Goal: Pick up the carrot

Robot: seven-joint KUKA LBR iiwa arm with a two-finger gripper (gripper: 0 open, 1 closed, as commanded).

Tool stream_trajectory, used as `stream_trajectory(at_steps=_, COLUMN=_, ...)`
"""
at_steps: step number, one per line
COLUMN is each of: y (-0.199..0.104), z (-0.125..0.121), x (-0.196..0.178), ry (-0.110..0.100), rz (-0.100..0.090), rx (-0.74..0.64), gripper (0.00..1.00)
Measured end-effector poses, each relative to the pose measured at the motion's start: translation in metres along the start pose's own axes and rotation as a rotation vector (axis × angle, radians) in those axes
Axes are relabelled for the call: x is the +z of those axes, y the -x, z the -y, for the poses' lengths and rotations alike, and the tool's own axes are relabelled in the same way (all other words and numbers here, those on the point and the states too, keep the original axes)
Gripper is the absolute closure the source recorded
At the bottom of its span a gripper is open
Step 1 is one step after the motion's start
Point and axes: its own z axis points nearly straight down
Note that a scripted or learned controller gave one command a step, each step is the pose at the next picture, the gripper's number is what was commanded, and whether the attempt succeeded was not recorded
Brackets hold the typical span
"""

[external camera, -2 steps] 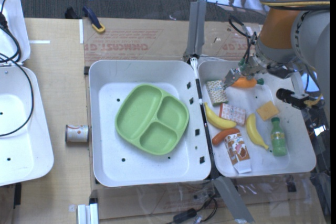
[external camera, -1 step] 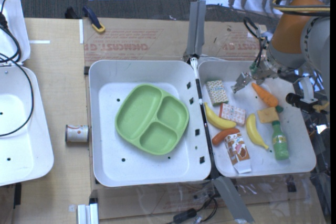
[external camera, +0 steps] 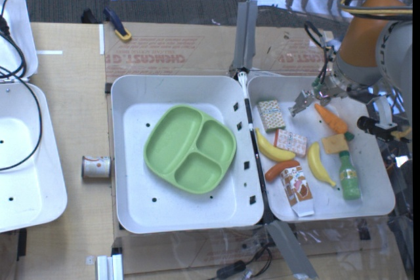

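The orange carrot [external camera: 331, 120] lies slanted in the right bin [external camera: 384, 203], near its far right side, its green end pointing down-right. My gripper [external camera: 310, 100] hangs just above and left of the carrot's upper end. Its grey fingers [external camera: 298, 104] are spread open, and nothing is held between them. The arm's orange band [external camera: 365, 36] rises behind it at the right.
Around the carrot lie a cheese block [external camera: 335, 143], a green bottle [external camera: 348, 177], two bananas [external camera: 275, 149], a cracker box [external camera: 271, 115], a small pink box [external camera: 290, 141], a red sausage [external camera: 281, 170] and a carton [external camera: 298, 190]. The left bin [external camera: 125, 141] holds a green divided plate [external camera: 190, 149].
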Motion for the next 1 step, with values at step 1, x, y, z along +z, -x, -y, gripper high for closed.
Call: stream_trajectory(at_steps=1, y=0.0008, z=-0.0007, x=-0.0103, ry=0.003, rz=0.002, rx=0.001, gripper=1.0)
